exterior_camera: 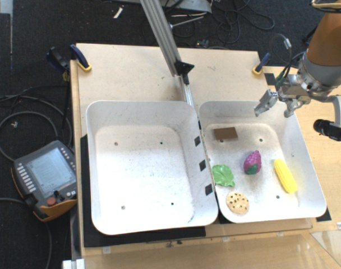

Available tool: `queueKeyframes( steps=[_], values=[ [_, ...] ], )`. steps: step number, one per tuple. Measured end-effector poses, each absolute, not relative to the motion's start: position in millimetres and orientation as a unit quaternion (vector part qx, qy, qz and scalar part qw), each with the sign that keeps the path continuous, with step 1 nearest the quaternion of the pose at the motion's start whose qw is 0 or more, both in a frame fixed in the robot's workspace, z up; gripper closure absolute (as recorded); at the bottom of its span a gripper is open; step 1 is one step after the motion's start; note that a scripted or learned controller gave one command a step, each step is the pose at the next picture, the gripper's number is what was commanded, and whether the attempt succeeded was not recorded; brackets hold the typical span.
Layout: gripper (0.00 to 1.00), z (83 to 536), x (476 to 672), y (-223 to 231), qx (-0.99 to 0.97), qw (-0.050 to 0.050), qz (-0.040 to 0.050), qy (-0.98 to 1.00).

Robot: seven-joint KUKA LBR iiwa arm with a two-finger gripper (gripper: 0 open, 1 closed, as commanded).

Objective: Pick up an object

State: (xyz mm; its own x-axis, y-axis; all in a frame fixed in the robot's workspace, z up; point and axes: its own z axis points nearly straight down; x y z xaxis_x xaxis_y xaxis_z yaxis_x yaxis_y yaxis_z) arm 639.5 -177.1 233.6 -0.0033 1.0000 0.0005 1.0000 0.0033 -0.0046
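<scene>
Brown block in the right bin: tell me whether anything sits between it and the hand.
Nothing visible does. The hand hangs open above the right bin's far edge, and the brown block lies alone on bare floor nearer the divider.

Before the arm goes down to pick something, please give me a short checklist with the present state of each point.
1. Gripper fingers spread apart: ok, they look open.
2. Nothing between the fingers: ok.
3. Gripper above a target: not ok, it hangs over the right bin far rim, away from every object.
4. Objects lie apart: ok for the brown block, purple fruit and yellow corn; the green leaf and cookie lie close.
5. Leaf clear of the wall: not ok, it lies against the bin's left wall.
6. Finger height over the bin floor: cannot tell.
</scene>
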Motion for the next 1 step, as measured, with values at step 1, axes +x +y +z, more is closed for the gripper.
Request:
queueKeyframes(
  steps=[1],
  values=[
    [0.00,185.5,645.0,-182.3,-0.707,0.002,0.0016,-0.707]
  ],
)
